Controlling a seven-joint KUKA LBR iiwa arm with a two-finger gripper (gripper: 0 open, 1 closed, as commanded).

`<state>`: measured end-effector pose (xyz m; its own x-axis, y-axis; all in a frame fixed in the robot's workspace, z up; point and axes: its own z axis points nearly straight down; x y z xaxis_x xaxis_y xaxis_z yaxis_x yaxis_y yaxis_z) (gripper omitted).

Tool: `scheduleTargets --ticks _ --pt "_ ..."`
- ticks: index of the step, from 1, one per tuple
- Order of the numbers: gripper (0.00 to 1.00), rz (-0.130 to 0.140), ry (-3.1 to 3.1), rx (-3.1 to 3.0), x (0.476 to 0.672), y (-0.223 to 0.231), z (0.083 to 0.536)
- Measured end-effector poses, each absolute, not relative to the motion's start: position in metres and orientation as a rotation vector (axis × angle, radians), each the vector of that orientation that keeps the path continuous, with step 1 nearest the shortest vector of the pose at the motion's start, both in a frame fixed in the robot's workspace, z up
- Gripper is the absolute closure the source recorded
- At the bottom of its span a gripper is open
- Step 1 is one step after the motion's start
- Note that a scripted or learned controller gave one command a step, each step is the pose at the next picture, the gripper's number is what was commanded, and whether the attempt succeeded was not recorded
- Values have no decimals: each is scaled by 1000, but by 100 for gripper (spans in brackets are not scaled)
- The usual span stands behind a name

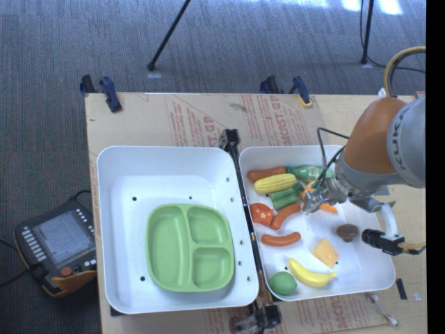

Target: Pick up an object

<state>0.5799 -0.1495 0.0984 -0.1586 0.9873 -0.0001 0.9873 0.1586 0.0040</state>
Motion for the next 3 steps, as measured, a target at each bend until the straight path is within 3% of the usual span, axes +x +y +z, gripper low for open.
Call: scheduleTargets --ticks 1,3 --pt "100 -1 2623 1739 528 -201 86" --pt "100 1 2960 1059 587 -98 151"
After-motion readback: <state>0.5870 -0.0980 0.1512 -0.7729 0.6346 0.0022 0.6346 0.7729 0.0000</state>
